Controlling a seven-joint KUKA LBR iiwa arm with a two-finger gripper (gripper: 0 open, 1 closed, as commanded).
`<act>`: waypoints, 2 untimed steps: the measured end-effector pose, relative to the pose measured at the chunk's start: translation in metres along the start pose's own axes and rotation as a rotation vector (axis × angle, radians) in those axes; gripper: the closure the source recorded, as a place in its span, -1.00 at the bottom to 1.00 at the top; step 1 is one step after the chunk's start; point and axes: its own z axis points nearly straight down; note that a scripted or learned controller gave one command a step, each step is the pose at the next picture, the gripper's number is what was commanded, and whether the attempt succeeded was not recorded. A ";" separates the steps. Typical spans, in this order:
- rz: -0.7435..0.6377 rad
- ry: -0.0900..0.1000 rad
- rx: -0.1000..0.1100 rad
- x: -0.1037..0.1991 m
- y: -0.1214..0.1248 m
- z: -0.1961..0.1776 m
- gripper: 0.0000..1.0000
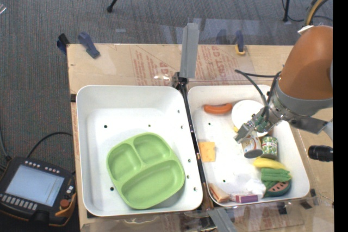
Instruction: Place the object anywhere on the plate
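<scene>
A green plate (145, 171) with three compartments lies in the left bin (89, 117). In the right bin, my gripper (248, 133) hangs low over a cluster of toy food, right above a small tin can (252, 148) and beside a green-labelled can (269, 146). Nothing shows clearly between the fingers. Around it lie an orange sausage (218, 108), a white round dish (246, 113), a yellow cheese square (206, 151), a banana (268, 163), a green vegetable (274, 175) and a watermelon slice (277, 188).
A bread slice (219, 193) and a small purple-edged box (243, 198) lie at the right bin's (198, 127) front edge. A grey post (190, 51) rises behind the wall between the bins. A teach pendant (33, 187) sits off the bench at lower left.
</scene>
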 end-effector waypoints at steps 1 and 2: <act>-0.063 0.001 0.000 0.073 0.042 0.020 1.00; -0.323 -0.003 -0.004 0.167 0.075 -0.040 1.00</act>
